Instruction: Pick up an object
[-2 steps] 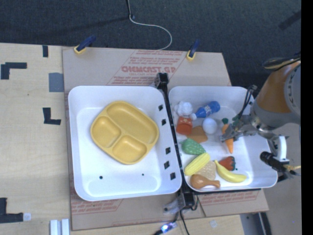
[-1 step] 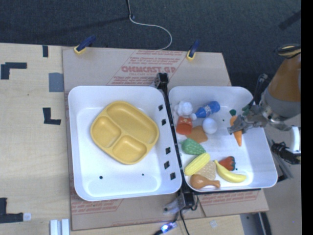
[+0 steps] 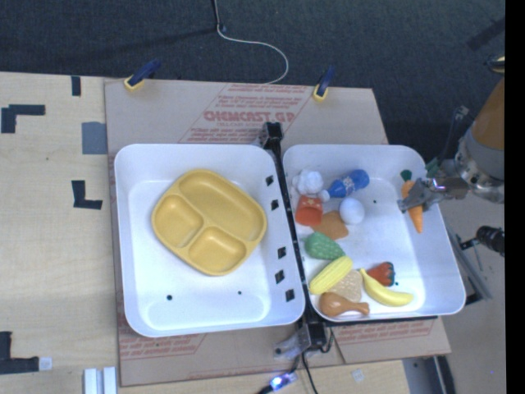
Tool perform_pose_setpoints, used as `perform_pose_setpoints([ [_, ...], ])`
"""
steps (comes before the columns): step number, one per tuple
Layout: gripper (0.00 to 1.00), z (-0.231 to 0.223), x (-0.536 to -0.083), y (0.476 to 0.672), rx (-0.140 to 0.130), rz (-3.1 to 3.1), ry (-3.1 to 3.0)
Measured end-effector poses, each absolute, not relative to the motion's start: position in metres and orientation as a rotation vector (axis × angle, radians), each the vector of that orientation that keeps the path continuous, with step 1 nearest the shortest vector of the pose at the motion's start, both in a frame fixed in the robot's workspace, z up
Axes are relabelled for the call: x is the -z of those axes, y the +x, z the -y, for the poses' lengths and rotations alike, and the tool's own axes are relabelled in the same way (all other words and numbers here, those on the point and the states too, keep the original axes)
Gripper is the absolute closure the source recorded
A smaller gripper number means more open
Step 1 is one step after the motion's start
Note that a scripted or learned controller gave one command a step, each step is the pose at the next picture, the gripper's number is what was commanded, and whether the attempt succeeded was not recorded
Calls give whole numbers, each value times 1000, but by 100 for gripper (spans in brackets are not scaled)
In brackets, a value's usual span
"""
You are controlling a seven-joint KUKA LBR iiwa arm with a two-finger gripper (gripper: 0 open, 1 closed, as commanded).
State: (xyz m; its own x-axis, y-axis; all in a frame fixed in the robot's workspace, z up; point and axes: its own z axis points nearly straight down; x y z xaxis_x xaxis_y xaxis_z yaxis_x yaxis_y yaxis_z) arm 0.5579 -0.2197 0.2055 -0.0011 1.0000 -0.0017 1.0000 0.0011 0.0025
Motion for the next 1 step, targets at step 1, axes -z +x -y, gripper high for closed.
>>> perform_pose_setpoints([
  [1,100,219,-225,558,0,-2223,2220],
])
